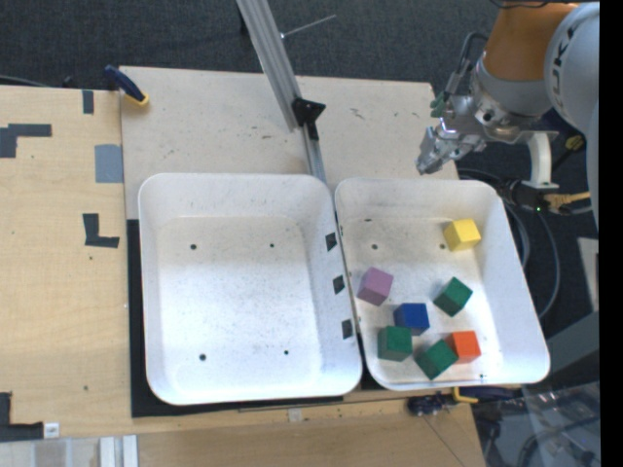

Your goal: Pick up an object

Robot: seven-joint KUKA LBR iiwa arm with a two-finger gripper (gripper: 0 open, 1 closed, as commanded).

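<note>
Yellow cube (pixel 461 233) looked light, rigid, graspable across flat opposite faces; whether the gripper (pixel 431 160) was spread or pressed together could not be told.

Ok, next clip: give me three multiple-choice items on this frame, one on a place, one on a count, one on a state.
1. Where do the blocks lie?
A. left bin
B. right bin
C. on the bench

2. How many green blocks?
A. one
B. two
C. three

3. Where is the gripper?
A. above the right bin's far rim
B. down among the blocks
C. over the left bin

Key: B, all lie in the right bin. C, green blocks and. A, the gripper hangs by the far rim, clear of the yellow block.
</note>
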